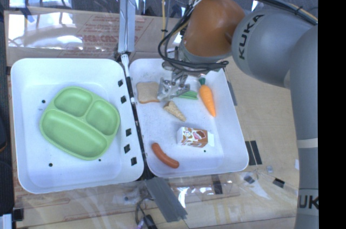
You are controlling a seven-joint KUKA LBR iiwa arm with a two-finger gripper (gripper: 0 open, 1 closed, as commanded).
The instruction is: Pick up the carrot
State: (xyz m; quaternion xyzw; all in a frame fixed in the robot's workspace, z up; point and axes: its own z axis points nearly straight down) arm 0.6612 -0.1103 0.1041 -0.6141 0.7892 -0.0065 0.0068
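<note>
The carrot [207,99], orange with a small green top, lies in the right bin [230,141] close to its right wall, pointing toward the front. My gripper [171,89] hangs low over the back of the same bin, a short way left of the carrot and apart from it. It sits just above a green pea pod [188,95], between that pod and a slice of toast [145,92]. Nothing shows as held in it.
In the right bin a tan wedge [174,110] lies just in front of the gripper, with a small carton [193,137] and a sausage [164,156] nearer the front. The left bin [27,76] holds a green divided plate [80,121].
</note>
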